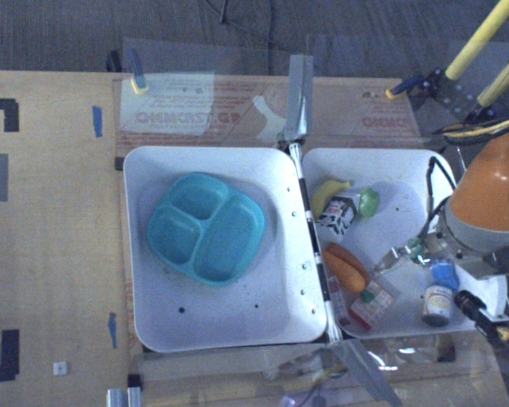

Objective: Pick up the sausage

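The sausage [346, 267] lay near the right bin's [405, 180] left wall, open floor to its right. The gripper [399, 256] hovered beside it; finger state indeterminate.

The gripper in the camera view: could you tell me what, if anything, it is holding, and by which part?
Nothing is seen held. The gripper hangs over the right bin, apart from the sausage lying to its left.
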`<state>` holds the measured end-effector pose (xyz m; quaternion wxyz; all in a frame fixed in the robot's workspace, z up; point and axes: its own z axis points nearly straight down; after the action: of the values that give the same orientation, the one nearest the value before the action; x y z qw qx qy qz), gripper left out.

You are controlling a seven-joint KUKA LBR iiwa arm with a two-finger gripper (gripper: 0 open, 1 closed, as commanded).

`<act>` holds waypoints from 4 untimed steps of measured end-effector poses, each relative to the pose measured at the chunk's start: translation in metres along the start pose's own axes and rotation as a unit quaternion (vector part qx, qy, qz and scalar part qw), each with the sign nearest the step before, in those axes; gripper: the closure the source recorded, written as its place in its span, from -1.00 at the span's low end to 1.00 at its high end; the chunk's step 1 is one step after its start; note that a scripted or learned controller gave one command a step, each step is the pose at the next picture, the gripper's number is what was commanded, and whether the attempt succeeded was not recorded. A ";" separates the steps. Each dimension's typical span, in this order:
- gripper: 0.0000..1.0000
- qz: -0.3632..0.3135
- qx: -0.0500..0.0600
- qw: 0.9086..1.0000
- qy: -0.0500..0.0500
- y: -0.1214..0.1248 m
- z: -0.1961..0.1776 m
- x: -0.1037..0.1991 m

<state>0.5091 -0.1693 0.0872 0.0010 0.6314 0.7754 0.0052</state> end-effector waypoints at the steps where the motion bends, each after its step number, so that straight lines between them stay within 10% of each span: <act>1: -1.00 0.056 0.001 0.998 -0.005 0.061 0.001 -0.020; 2: -1.00 0.143 -0.001 0.990 -0.005 0.021 0.000 0.029; 3: -1.00 0.153 -0.001 0.988 -0.006 0.026 0.000 0.061; 4: -1.00 0.264 0.002 0.965 -0.005 0.060 0.001 0.053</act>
<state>0.5569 -0.1049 0.0868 0.0022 0.8136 0.5814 0.0004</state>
